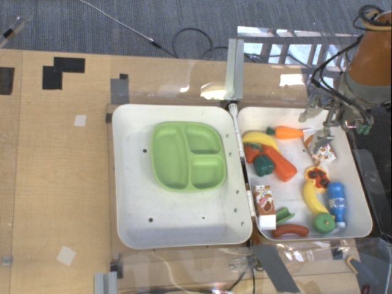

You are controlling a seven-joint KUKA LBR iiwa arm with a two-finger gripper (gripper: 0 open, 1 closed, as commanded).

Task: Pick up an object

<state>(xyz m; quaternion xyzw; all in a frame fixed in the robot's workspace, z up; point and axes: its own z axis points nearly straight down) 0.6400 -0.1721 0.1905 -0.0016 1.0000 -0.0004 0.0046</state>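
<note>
A red sausage (290, 230) lies at the right bin's (361, 182) front edge. In the left bin (131, 164) sits a green divided plate (187, 155). The gripper (320, 122) hangs over the right bin's back edge, fingers apart, holding nothing, beside a carrot (288, 132).

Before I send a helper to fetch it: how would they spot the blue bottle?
Look in the right-hand white bin, along its right wall toward the near corner. The blue bottle lies there between a yellow banana and the wall, the one blue thing with a white cap.
</note>
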